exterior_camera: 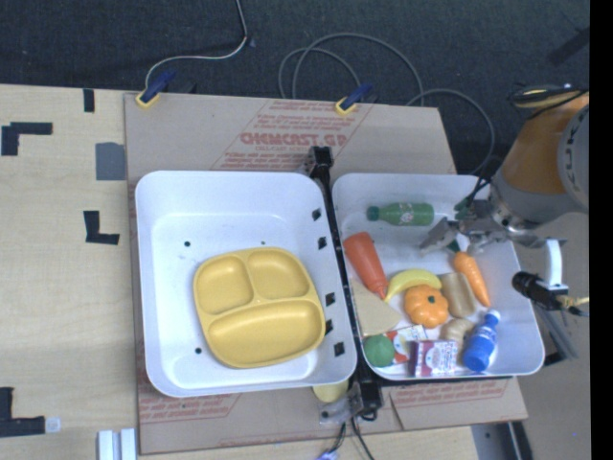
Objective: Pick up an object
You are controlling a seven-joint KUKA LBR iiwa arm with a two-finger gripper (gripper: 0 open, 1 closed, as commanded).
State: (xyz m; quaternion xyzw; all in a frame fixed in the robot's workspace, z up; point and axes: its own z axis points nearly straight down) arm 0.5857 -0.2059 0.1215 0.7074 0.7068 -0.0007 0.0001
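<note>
Objects for picking — we count them in the right bin (532, 357): a green bottle (402, 214) at twelve o'clock, a long red pepper (365, 262) at nine, a banana (412, 281) and a small pumpkin (426, 306) near the centre, a carrot (471, 276) at three, a blue bottle (481, 342) at five, a red-and-white carton (433, 357) at six, and a green ball (379, 350) at seven. We log the gripper (458, 233) at about two o'clock in this bin, fingers spread, pinching nothing — its tips just above the carrot's top end. We note a yellow divided plate (259, 305) in the left bin (163, 199).
</note>
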